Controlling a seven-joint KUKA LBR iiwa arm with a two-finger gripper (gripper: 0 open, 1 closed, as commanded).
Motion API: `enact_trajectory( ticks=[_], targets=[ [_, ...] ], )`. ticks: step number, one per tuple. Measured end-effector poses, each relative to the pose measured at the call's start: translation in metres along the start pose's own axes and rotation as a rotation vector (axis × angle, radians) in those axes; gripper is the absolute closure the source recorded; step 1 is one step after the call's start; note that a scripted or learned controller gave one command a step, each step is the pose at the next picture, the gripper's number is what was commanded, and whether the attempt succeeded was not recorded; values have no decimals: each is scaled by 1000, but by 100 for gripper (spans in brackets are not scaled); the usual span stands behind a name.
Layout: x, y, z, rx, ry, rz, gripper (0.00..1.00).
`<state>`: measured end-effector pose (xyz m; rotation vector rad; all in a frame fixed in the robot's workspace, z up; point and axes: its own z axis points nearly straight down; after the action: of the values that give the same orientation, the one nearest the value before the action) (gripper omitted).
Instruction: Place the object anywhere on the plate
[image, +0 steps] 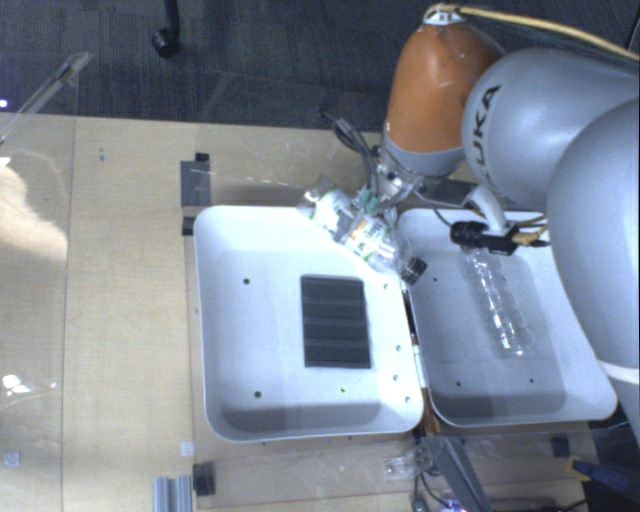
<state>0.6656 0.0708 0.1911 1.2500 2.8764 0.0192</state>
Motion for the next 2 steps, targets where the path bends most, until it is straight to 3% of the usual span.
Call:
enact_trajectory(
  ticks=[1,2],
  targets=[
    [95,68,-76,5,-3,-141,100],
    [55,21,-92,6,-3,-437,100]
  ],
)
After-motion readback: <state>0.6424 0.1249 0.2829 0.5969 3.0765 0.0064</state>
